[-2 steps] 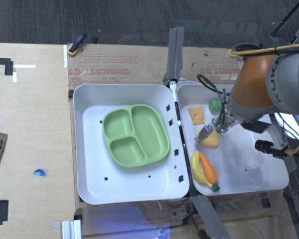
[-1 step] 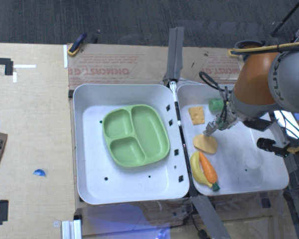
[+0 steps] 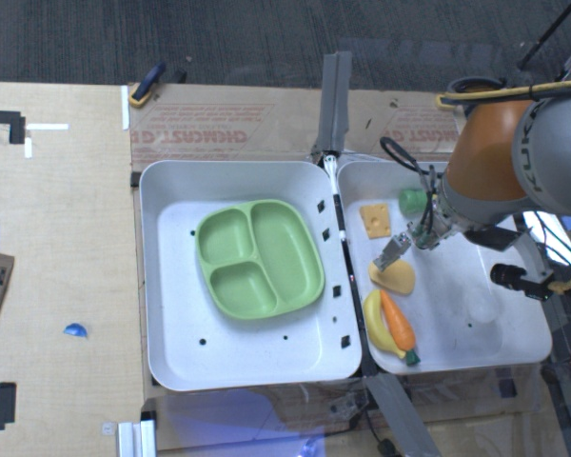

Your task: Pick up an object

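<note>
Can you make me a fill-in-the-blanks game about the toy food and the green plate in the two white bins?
1. The green plate has ___ sections.
2. The carrot lies next to the yellow ___.
3. The plate sits in the ___ bin of the picture.
4. The gripper hovers just above the yellow ___-colored lump.

Missing words: three; banana; left; potato
</note>
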You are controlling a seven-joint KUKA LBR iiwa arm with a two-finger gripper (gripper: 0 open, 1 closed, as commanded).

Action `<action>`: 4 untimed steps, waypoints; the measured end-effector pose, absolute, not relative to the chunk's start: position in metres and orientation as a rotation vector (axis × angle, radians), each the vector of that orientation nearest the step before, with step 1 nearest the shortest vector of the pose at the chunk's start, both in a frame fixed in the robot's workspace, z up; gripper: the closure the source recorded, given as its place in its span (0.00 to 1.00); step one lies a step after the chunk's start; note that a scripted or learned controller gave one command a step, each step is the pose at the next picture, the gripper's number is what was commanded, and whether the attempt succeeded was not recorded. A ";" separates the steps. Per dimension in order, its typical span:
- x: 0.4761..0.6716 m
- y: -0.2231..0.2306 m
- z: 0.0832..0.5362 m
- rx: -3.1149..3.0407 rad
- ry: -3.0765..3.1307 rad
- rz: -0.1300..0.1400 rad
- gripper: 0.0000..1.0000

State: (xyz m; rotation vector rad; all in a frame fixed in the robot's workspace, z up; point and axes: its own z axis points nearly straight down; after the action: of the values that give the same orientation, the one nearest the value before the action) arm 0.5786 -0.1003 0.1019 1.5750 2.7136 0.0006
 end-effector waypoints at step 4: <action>0.555 -0.106 0.091 1.802 2.576 -0.003 0.00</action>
State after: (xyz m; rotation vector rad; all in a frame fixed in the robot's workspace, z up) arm 0.5548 -0.1062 0.0909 1.8024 2.5758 -0.0025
